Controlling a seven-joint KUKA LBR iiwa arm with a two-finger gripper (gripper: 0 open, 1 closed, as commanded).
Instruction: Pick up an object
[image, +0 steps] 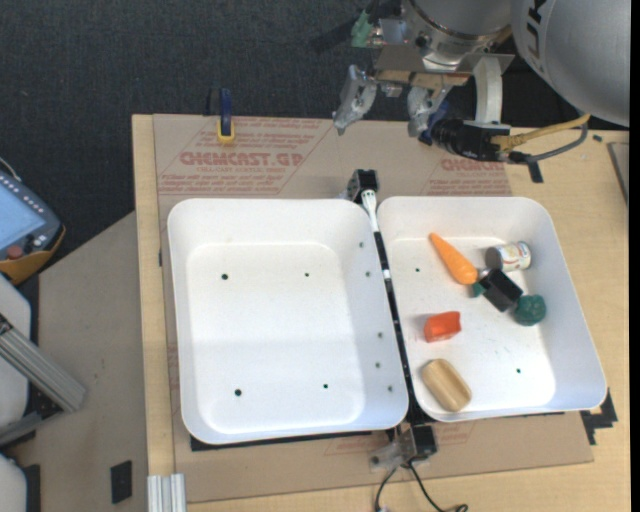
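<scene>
The right bin (565, 330) holds several small objects: an orange carrot (453, 258), a red block (442, 326), a tan bread-like piece (445, 385), a black piece (499, 289), a green round piece (530, 309) and a small white bottle (513, 257). My gripper (385, 103) hangs high above the bench behind both bins, near the top of the view. Its two fingers (350, 100) stand apart, open, with nothing between them. It is well clear of every object.
The left bin (190, 300) lies beside the right one, joined by a black clamp strip (380, 260). Both rest on a brown cardboard sheet (260, 150). A blue-and-yellow clip (225, 115) stands at the sheet's back left. Cables (520, 140) trail behind the right bin.
</scene>
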